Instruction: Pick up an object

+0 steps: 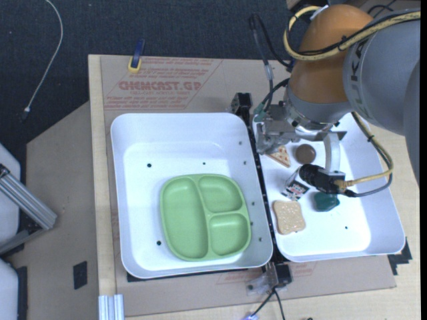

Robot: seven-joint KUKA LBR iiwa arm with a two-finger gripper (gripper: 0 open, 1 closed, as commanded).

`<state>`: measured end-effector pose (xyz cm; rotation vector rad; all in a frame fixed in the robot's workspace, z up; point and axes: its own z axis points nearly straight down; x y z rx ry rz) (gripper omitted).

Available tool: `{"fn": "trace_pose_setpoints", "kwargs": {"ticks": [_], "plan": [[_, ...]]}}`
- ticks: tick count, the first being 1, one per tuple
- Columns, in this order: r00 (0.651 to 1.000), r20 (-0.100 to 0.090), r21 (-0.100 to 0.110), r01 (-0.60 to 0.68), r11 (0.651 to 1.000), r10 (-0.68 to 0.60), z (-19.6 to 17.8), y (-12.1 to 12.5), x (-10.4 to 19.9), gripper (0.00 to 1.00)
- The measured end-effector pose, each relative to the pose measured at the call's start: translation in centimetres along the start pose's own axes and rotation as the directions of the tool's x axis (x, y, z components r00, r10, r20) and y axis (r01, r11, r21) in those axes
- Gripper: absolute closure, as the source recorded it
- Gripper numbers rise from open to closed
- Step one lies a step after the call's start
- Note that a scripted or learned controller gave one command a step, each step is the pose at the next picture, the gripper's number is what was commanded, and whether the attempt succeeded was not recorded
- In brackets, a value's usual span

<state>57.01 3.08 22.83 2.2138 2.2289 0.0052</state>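
Bins sit side by side on a table (100, 179): the left bin (133, 139) holds a green divided plate (203, 215), and the right bin (373, 225) holds small objects. In the right bin lie a tan bread-slice toy (289, 217) near the front, a teal object (326, 202) beside it, a small printed card (294, 190), a brown disc (305, 154) and an orange wedge (281, 157). The grey and orange arm (333, 52) reaches over the right bin's far end, its hand (277, 133) low above the wedge, and whether its grip is apart or together cannot be told.
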Motion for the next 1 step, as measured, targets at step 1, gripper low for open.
{"fn": "trace_pose_setpoints", "kwargs": {"ticks": [1], "plan": [[1.0,0.001,0.001,-0.001,1.0,0.001,0.96,1.18,5.09,1.0]]}}
